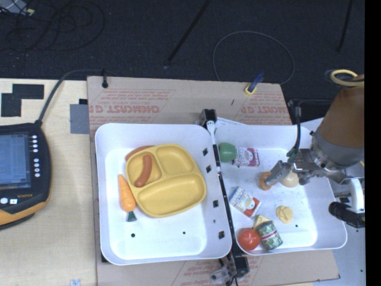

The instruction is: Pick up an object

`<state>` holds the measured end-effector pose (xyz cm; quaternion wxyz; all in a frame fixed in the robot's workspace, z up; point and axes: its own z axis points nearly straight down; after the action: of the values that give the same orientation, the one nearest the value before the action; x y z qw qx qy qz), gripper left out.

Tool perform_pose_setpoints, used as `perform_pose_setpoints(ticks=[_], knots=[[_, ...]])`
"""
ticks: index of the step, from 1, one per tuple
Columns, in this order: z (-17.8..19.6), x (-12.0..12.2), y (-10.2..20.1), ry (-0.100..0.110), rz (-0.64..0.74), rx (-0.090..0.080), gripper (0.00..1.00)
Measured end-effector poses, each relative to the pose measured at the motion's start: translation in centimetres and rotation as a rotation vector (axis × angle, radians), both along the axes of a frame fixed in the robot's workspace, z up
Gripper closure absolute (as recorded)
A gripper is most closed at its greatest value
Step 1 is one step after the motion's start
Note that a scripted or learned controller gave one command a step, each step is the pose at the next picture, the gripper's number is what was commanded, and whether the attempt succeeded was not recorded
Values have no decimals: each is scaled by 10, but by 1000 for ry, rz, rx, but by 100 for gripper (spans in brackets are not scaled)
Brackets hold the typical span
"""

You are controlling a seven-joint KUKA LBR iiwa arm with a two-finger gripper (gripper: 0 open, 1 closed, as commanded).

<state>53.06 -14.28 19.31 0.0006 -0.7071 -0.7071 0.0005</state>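
The hand [275,177] hangs low in the right bin [324,240], near its far edge, right beside a small orange-tan piece [265,182]; I can't tell its finger state. Closing off-centre could nudge that piece away toward the red-and-white packet [244,201].

- A black-and-orange handheld control pendant with a grey screen [16,171] lies at the bench's left edge.
- A flat brown cardboard sheet with red print [149,103] lies under both bins.
- Thin black cables [190,31] cross the dark floor behind.
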Motion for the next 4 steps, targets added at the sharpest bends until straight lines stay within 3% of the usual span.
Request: perform_pose_setpoints(ticks=[1,2,3,4], knots=[[-111,49,-7,0,5,0,0],[-93,49,-10,-3,-2,-1,100],[-12,11,21,-4,2,1,100],[33,22,91,-4,7,2,100]])
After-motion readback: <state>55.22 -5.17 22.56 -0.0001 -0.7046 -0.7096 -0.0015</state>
